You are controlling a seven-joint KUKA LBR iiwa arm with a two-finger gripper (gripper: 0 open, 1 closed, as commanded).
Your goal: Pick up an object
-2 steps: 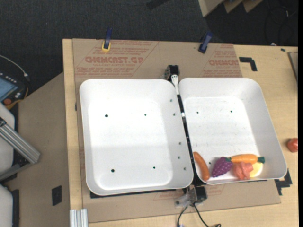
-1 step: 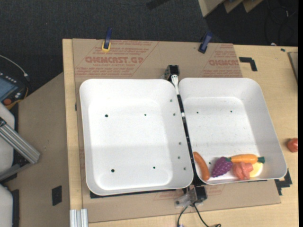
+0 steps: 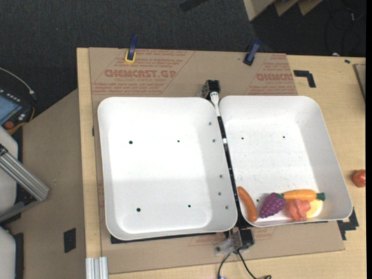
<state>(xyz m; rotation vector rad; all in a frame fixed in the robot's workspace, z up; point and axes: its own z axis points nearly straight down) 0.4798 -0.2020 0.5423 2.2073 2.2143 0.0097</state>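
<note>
Two white bins (image 3: 163, 225) sitting side by side on counter (image 3: 87, 156), toy carrot (image 3: 303, 195), purple grapes (image 3: 271, 205), sausage (image 3: 247, 204) lying clustered along right bin's near edge, claw state impossible to tell.

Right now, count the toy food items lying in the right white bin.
4, clustered at its near edge: an orange sausage-shaped piece leftmost, purple grapes, an orange carrot, a red-and-yellow piece under the carrot. More may hide beneath.

The arm's pose and the tool's state cannot be told from this view.
</note>
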